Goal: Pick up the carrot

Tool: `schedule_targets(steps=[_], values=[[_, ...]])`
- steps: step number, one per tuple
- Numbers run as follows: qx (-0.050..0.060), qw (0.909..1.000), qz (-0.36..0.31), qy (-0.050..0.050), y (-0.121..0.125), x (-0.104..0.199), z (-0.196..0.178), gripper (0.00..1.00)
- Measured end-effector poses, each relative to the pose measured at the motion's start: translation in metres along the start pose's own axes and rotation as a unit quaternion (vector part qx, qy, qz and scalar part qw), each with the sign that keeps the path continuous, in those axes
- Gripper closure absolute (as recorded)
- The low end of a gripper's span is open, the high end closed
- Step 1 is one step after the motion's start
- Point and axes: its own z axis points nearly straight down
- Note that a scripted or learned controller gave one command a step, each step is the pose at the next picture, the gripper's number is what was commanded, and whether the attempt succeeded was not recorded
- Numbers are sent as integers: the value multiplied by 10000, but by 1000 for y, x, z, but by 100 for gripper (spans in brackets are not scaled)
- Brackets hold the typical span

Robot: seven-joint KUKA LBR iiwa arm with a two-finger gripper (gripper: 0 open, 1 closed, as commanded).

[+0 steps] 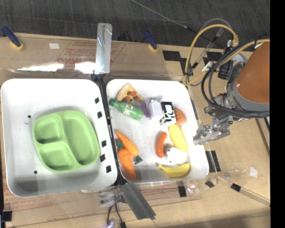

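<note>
An orange carrot [125, 147] lies in the lower left corner of the right bin [194, 109], against its left wall. A second orange carrot-like piece [127, 165] sits just below it, with a bit of green between them. My gripper [208, 133] hangs outside the right bin, just past its right wall and level with the bin's middle. It is well to the right of the carrot, and nothing is between its jaws.
The right bin also holds a pizza slice [128, 94], a green bottle [127, 109], a small orange piece [160, 145], two yellow bananas [177, 137] and other small toys. A green divided plate [65, 139] lies in the left bin [14, 94]. Cables [204, 56] loop behind the arm.
</note>
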Motion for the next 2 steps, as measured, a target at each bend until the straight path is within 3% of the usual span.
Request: schedule_targets(steps=[1,2], values=[[-16,9872,-1592,3,4,6,1,100],[-7,9870,-1609,0,2,4,-9,100]])
